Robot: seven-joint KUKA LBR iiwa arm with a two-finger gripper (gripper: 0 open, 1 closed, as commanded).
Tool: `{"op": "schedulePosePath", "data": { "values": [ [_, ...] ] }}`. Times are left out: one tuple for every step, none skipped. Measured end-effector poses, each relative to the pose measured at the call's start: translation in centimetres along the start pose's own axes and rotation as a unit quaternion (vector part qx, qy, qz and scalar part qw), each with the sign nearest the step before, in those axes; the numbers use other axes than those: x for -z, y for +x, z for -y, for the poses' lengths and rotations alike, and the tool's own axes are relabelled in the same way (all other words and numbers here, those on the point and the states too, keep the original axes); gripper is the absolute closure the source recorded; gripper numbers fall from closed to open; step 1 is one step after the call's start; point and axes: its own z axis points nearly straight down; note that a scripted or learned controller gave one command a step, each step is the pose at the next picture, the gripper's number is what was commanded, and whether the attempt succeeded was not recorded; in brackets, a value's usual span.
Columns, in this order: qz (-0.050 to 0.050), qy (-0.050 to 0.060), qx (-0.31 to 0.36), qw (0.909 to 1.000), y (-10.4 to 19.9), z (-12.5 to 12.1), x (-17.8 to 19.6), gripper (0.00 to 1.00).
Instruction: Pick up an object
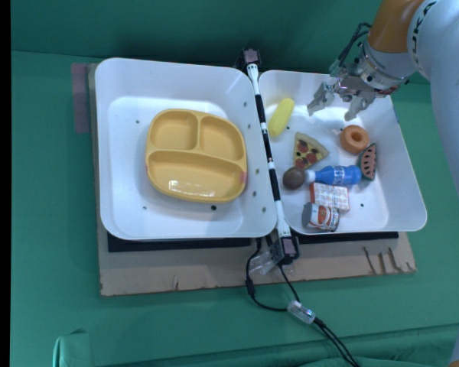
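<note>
My gripper [336,105] hangs open above the far part of the right bin [402,197], its two fingers spread with nothing between them. Under and around it lie a yellow corn cob [281,116], a pizza slice [307,150], an orange donut [354,139], a watermelon slice [369,161], a blue bottle [335,175], a brown ball [294,178], a small carton [330,196] and a can [320,216]. The gripper is between the corn cob and the donut, raised above both.
The left bin [115,128] holds a yellow divided plate [196,156]. A black and white divider bar [265,144] runs between the bins. Cables [291,297] trail off the bench's front edge.
</note>
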Motion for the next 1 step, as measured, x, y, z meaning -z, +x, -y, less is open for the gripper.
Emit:
{"op": "schedulePosePath", "data": {
  "values": [
    [0.002,0.005,0.002,1.0000,2.02,-2.92,-1.43,0.00]
  ]
}}
